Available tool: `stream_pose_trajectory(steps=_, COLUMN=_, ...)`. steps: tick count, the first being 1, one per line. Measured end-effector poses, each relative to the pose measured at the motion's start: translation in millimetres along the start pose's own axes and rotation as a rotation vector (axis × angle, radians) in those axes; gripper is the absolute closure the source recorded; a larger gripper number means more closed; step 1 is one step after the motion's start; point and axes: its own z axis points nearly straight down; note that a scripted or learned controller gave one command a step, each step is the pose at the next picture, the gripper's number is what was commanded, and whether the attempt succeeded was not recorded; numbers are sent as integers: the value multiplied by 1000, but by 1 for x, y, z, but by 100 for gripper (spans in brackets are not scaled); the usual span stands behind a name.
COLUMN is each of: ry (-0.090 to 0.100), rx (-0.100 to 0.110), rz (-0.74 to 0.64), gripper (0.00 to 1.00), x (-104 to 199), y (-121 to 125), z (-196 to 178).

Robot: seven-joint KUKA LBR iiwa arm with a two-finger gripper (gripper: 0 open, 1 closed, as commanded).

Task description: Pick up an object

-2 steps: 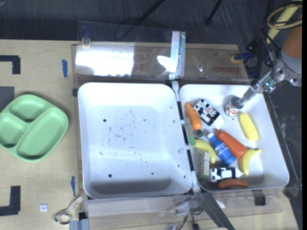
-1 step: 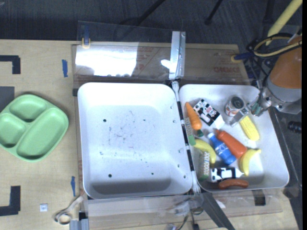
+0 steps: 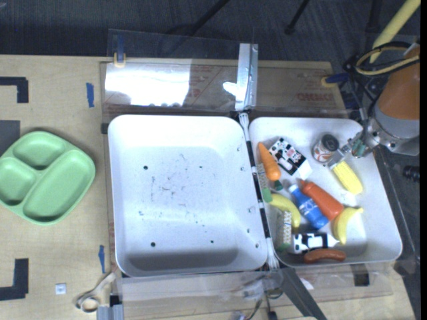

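Note:
The right bin (image 3: 387, 235) holds a pile of small toys. Among them are an orange carrot (image 3: 269, 163), a black-and-white block (image 3: 289, 155), a small round can (image 3: 325, 149) and a yellow corn cob (image 3: 347, 177). An orange bottle (image 3: 322, 200), a blue bottle (image 3: 308, 208), two bananas (image 3: 344, 223) and a red sausage (image 3: 324, 255) lie nearer the front. My gripper (image 3: 358, 145) hangs at the bin's back right corner, just right of the can and above the corn cob. I see nothing held in it.
The left bin (image 3: 180, 185) lies beside the right one, with a metal divider between them. A green sectioned plate (image 3: 44, 176) rests on the bench at far left. A clear plastic panel (image 3: 177, 79) stands behind the bins. Cables hang near the arm at upper right.

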Motion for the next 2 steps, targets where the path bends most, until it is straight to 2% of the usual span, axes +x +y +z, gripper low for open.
stream_pose_trajectory(steps=1, ry=10, rx=13, rz=-61, gripper=100, x=-25, y=38, z=18)
stream_pose_trajectory(steps=2, ry=0, rx=2, rz=60, gripper=100, x=43, y=16, z=18)
